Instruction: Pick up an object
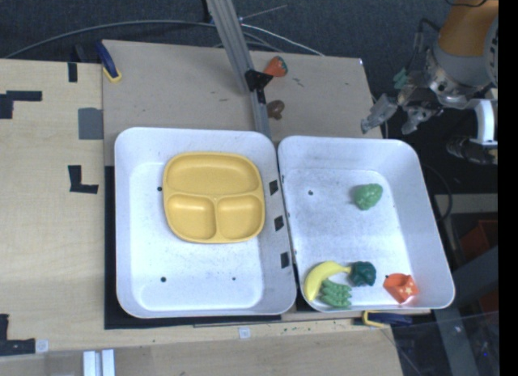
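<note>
The right bin (421,204) has all the small stuff. A pale green lumpy piece (367,196) sits alone toward its far side, well apart from the rest. Along the near edge there's a cluster: a yellow banana (320,274) curled round a green knobbly thing (336,293), a dark teal lump (363,273) just beside them, and an orange-red piece (400,287) in the near right corner. They look like toy food, but they're too small to say exactly what each is.

The gripper (400,115) hangs beyond the bin's far right corner, outside the rim, with nothing in it; fingers look spread apart. The arm is cut off by the frame.

The left bin (129,229) holds a yellow three-section tray (214,196).
</note>
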### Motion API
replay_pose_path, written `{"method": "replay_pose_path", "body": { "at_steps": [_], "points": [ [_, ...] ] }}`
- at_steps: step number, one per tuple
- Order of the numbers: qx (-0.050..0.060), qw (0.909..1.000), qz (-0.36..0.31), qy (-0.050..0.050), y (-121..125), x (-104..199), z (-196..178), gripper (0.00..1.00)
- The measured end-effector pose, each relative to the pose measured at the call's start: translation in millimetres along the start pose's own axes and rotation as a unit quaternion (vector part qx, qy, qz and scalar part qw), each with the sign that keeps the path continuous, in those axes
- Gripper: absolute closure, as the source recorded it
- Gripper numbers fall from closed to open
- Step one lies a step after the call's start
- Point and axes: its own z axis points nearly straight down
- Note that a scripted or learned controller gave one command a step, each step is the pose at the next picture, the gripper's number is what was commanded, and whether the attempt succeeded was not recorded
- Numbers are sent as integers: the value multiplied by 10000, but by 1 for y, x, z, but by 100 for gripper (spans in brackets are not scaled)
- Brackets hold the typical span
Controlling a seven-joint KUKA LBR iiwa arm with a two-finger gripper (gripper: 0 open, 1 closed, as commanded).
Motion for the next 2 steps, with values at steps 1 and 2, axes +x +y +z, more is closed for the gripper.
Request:
{"method": "replay_pose_path", "body": {
  "at_steps": [1, 2],
  "points": [
    [1, 10000, 1, -3, 0, 0, 0, 0],
    [27, 10000, 7, 2, -1, -10, 57, 0]
  ]
}}
